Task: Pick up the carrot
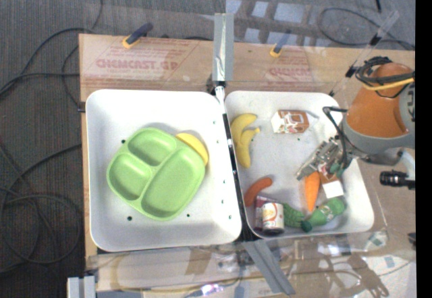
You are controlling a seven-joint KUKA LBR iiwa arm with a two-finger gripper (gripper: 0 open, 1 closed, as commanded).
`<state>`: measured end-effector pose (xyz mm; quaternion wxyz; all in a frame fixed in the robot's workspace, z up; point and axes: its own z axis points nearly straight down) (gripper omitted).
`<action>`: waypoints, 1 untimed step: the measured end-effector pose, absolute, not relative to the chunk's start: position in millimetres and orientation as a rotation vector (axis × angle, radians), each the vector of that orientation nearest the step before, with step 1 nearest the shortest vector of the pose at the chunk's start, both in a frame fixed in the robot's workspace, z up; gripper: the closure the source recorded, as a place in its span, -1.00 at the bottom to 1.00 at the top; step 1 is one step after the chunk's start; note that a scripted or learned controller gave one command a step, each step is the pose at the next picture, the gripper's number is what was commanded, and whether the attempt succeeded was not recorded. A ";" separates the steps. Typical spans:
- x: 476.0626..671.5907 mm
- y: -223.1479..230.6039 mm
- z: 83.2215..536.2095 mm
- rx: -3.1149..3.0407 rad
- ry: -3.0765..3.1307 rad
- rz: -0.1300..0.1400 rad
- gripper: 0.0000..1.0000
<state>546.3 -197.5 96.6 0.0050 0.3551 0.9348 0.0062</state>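
Note:
The orange carrot (310, 191) lies in the right bin (356, 205), near its right side, pointing toward the front. The gripper (322, 161) hangs just above and behind the carrot's upper end, on the grey arm with its orange band (381, 111) reaching in from the right. Nothing shows held in the gripper, and the carrot rests on the bin floor.
The right bin also holds two bananas (243, 136), a small printed carton (291, 121), a red-orange sausage-shaped piece (258, 189), a tin can (270, 216), a green bottle (322, 213) and a white block (333, 188). In the left bin sit a green divided plate (156, 174) and a yellow piece (194, 146).

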 end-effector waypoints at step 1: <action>559.7 -140.8 195.5 1.470 2.784 -0.001 1.00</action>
